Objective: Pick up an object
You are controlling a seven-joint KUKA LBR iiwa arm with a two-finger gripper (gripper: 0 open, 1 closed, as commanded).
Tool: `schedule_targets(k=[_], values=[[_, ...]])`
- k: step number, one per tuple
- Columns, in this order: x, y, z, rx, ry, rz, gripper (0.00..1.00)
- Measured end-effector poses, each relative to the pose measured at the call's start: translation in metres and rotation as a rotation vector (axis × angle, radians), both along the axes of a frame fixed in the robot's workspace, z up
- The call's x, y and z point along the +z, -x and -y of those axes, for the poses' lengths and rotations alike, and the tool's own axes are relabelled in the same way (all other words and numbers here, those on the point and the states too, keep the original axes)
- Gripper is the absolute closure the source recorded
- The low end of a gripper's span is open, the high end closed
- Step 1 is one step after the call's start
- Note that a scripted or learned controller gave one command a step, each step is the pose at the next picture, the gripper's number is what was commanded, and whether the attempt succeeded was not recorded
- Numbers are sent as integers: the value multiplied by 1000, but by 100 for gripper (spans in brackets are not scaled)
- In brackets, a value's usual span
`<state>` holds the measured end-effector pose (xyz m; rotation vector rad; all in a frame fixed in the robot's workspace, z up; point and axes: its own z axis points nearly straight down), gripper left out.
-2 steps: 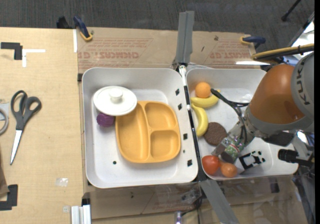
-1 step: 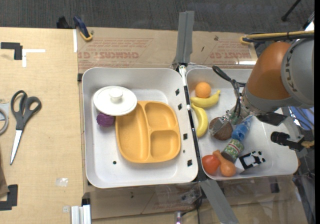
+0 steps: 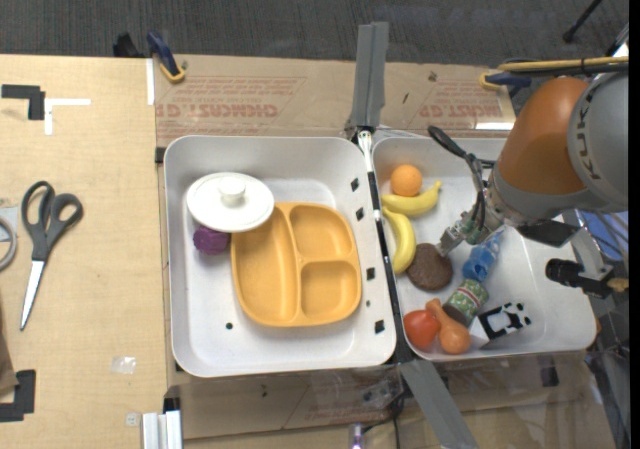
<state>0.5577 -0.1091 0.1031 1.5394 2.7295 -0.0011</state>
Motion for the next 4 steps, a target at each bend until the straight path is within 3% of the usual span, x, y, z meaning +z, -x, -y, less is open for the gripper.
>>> schedule_targets(k=[1, 2, 3, 4], values=[[170, -36, 17, -52, -2, -5, 100], [66, 17, 61, 38, -3, -7, 100], [-11, -21, 12, -363, -4, -6, 100], [-9, -29, 97, 125, -1, -2, 100]])
